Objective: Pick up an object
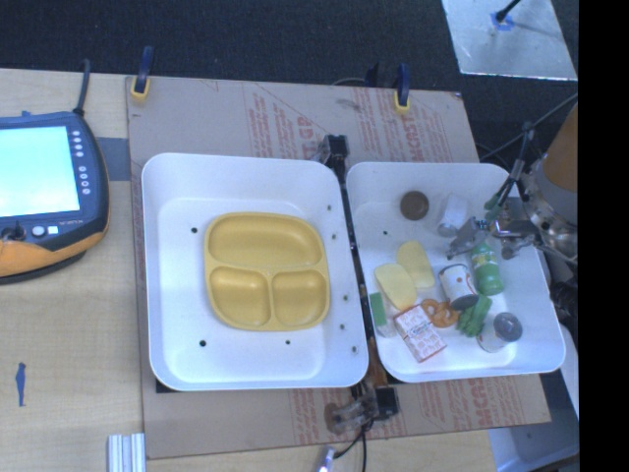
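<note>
The right white bin (531,362) holds several small objects. Among them are a brown disc (414,205), a clear cup (454,209), two pale yellow pieces (405,273), a green bottle (486,269) and a small white can (455,282). Nearer the front lie an orange ring (439,313), a red-and-white packet (420,334), a green stick (474,316) and a grey round cap (505,327). My gripper (479,230) reaches in from the right edge. It hangs low over the bin's right half, just above the green bottle and beside the clear cup. Nothing visibly hangs from it.
The left white bin (167,264) carries a yellow divided plate (265,268). A teach pendant (44,190) lies on the bench at far left. Blue-and-yellow clamps (401,87) hold the board at the back. Cables run along the right edge.
</note>
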